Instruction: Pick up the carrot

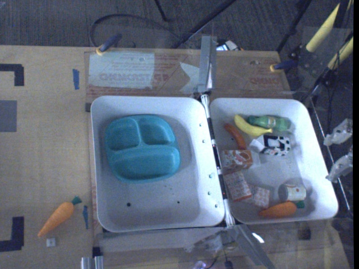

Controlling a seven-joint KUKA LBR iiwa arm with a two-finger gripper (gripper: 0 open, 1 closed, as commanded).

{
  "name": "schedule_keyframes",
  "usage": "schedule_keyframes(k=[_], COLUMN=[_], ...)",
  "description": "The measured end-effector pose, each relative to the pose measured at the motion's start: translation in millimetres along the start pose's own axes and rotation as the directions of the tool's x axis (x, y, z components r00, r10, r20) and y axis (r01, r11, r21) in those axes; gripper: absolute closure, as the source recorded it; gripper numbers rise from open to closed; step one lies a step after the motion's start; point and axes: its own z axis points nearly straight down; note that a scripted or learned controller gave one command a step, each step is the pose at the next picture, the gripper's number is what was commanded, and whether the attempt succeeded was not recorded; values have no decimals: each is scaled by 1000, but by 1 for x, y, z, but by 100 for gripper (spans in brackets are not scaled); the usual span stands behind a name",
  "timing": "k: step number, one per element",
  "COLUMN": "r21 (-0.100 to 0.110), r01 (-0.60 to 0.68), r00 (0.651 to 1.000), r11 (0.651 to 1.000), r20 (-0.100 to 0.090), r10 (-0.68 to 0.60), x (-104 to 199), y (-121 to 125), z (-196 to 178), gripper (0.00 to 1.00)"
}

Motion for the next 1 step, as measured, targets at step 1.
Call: schedule_keyframes(k=[1], r21=[0], r01=[497], r00=[868], r11=[868], r20=[2], r10=[-497], x=[0], y=[0], z=[-14], gripper=[0])
